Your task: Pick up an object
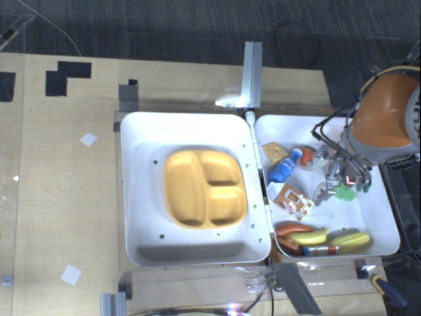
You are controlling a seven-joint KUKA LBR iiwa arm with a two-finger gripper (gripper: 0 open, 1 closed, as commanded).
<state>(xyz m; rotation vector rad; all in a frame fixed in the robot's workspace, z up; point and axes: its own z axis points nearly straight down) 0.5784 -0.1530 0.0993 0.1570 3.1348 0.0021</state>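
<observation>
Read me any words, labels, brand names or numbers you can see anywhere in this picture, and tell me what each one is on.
No text can be read anywhere.
Orange-and-white packet in the right bin: printed pattern, too small and blurred to read.
Blue bottle: no readable label.
Yellow tray in the left bin: plain, no marks.
Black patches on the bench: solid shapes, no writing.

You are looking down on a pale wooden bench that carries two shallow white bins side by side: the left bin and the right bin, their inner rims touching. Black tape patches mark the bench's far left corner, small pale square labels lie on its left, and an upright grey metal post rises behind the bins.
</observation>
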